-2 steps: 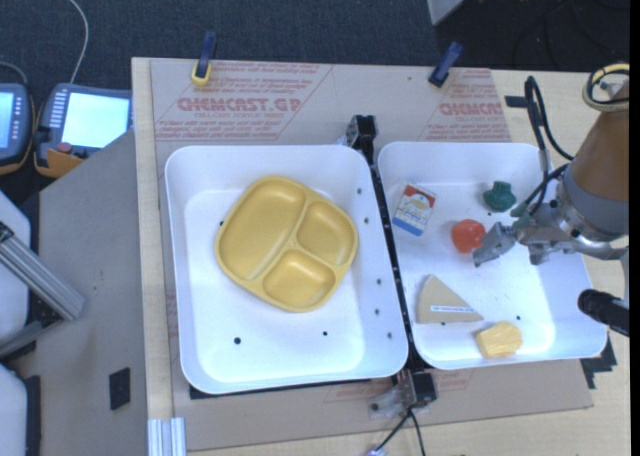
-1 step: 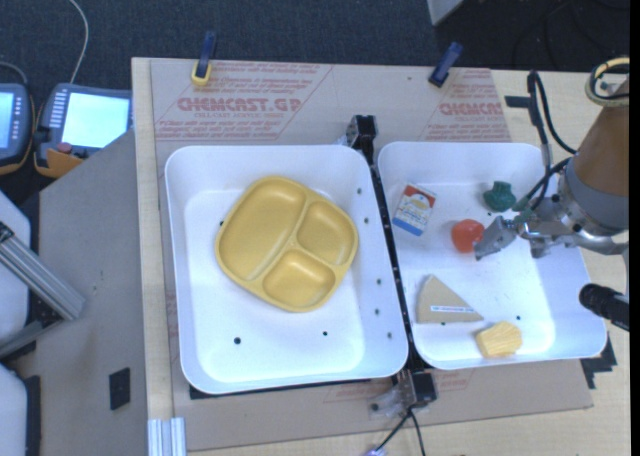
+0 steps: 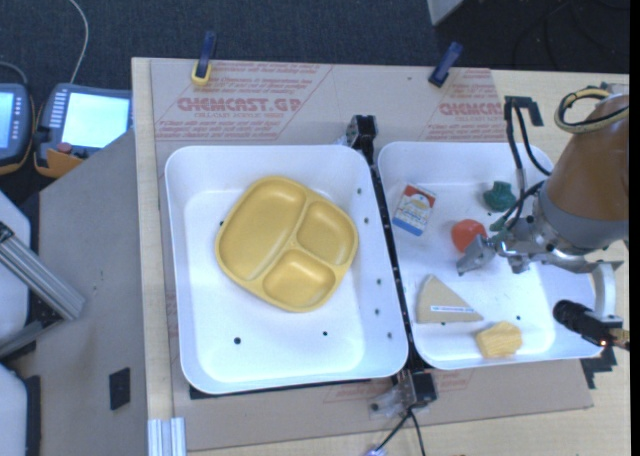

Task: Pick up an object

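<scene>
The gripper (image 3: 478, 256) hung low over the right bin (image 3: 560, 349) — just beside the red object (image 3: 465, 234), the likeliest pick — though whether it was open or closed could not be told. The yellow divided plate (image 3: 288, 242) sat mid left bin (image 3: 190, 274), clear of the reach.

We saw two smooth, glossy white plastic bins (image 3: 185, 274) on a matt brown board (image 3: 255, 94). The yellow divided plate (image 3: 288, 242) looked like smooth plastic with a soft sheen; the gripper (image 3: 480, 256) was dull grey metal.
</scene>
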`<action>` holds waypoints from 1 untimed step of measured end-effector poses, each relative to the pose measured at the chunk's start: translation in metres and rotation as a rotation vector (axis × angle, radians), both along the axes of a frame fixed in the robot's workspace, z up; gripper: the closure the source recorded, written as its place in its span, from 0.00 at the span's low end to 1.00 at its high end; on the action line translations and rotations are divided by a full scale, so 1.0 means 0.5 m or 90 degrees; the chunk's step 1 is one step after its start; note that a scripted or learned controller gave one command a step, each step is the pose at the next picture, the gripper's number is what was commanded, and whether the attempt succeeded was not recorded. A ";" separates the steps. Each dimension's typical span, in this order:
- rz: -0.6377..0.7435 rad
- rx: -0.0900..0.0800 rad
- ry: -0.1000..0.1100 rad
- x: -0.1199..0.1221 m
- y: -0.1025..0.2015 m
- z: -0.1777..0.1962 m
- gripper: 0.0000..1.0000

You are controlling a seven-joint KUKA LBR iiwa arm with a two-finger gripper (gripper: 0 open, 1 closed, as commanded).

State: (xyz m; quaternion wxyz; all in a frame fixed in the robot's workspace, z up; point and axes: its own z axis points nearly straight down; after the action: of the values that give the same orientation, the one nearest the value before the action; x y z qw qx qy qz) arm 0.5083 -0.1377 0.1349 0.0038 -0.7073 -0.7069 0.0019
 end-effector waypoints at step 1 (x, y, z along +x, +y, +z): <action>-0.001 -0.001 -0.004 0.000 0.001 -0.104 0.00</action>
State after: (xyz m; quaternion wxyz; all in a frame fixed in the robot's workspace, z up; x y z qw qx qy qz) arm 0.5080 -0.1372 0.0827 0.0015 -0.7077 -0.7065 0.0002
